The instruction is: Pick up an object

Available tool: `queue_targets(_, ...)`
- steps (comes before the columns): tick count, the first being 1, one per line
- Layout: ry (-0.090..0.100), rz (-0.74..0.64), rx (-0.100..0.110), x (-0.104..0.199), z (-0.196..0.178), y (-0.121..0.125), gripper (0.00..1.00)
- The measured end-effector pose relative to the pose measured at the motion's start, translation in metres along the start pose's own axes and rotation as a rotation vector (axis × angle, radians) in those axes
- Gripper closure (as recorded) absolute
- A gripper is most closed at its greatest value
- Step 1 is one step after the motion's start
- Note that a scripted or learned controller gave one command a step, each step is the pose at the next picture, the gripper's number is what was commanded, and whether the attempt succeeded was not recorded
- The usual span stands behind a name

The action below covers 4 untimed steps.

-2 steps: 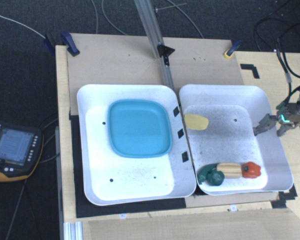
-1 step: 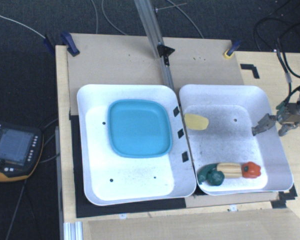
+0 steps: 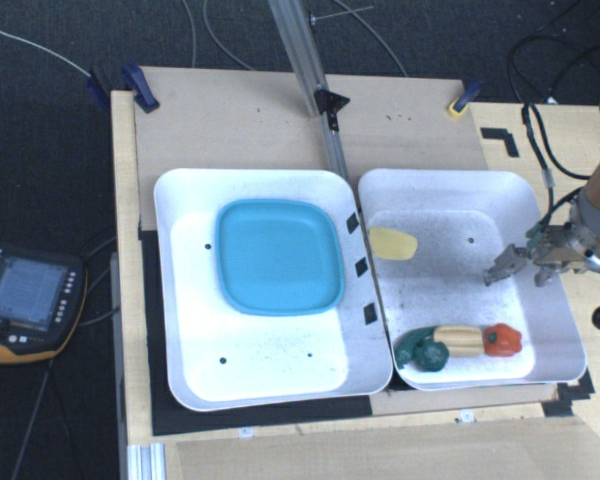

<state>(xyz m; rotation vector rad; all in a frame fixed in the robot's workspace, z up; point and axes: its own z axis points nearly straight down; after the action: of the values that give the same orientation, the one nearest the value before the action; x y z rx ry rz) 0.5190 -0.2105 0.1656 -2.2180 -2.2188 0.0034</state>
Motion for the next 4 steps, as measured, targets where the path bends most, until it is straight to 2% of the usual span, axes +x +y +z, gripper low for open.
queue_targets(2, -0.001, 0.000, -0.002, 0.002, 0.071, 0.001, 0.00)
queue_targets(3, -0.002, 0.000, -0.006, 0.002, 0.059, 0.002, 1.00)
queue_targets(4, -0.003, -0.001, -0.009, 0.008, 0.015, 0.004, 1.00)
